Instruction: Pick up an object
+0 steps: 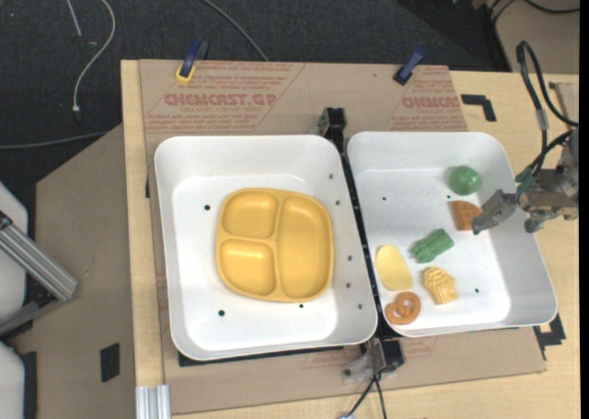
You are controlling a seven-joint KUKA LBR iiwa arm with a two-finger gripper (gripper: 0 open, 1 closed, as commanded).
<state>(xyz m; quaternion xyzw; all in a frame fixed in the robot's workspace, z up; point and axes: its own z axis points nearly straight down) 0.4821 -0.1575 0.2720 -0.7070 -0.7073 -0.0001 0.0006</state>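
Gripper (490, 213), whether open or closed I cannot tell, sits by the right bin's (529, 302) right rim, beside an orange piece (463, 215).

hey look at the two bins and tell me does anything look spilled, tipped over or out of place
Nothing stands out. The yellow divided plate lies flat in the left bin. The toy foods sit loose but inside the right bin: green ball, green piece, yellow slice, corn and pretzel. The gripper is beside an orange piece.

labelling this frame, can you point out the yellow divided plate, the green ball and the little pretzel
yellow divided plate (276, 244): camera view, on the ridge where its three compartments meet.
green ball (465, 179): camera view, on the middle of its rounded top.
pretzel (402, 308): camera view, on its brown looped body.
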